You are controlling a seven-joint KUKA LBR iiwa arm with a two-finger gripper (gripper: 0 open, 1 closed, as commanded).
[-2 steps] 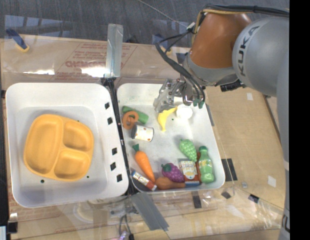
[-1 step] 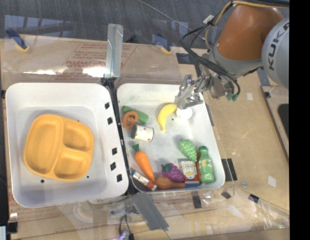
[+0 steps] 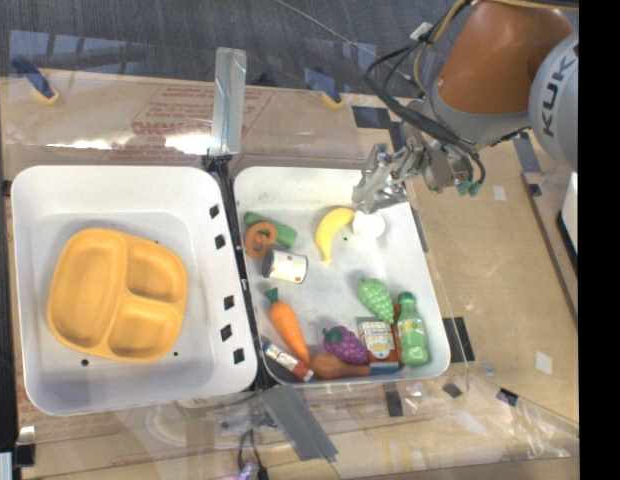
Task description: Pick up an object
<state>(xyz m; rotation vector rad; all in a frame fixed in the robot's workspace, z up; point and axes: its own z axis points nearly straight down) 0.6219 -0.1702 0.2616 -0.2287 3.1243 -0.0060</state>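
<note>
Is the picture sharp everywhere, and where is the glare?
Camera view: glare whitens the plastic sheet behind the left bin; the toys, such as the banana and carrot, are fairly sharp with soft shadows; the gripper looks blurred, its fingers hard to make out.

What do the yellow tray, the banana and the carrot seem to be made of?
Tray: probably moulded plastic, matte yellow-orange, with smooth rounded compartments in one piece. Banana: likely toy plastic, uniform bright yellow with a soft sheen. Carrot: likely toy plastic too, even orange with a green top; rubber or foam cannot be excluded.
</note>
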